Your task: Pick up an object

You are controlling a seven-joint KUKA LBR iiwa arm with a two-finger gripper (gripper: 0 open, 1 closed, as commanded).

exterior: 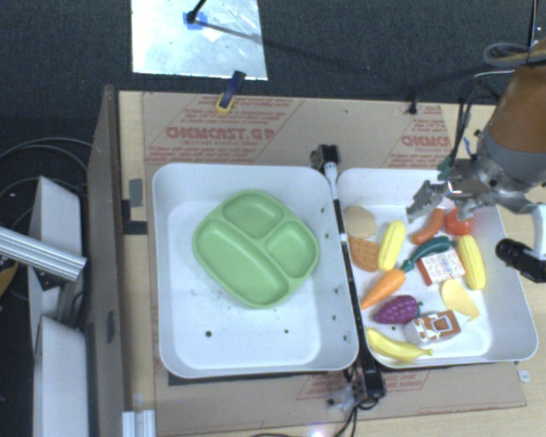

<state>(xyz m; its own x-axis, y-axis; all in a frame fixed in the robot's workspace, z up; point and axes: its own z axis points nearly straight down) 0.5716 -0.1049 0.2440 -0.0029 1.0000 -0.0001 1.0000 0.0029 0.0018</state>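
The gripper hangs over the right bin, its 2 fingers spread, nothing between them. Just beneath sits an orange-red toy, with a corn cob to its left and a carrot lower down.

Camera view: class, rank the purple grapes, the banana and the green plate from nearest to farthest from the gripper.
Measured from the gripper at the right bin's far side:
1. Purple grapes, middle of the right bin.
2. Banana, at that bin's near edge, just past the grapes.
3. Green plate, in the left bin.
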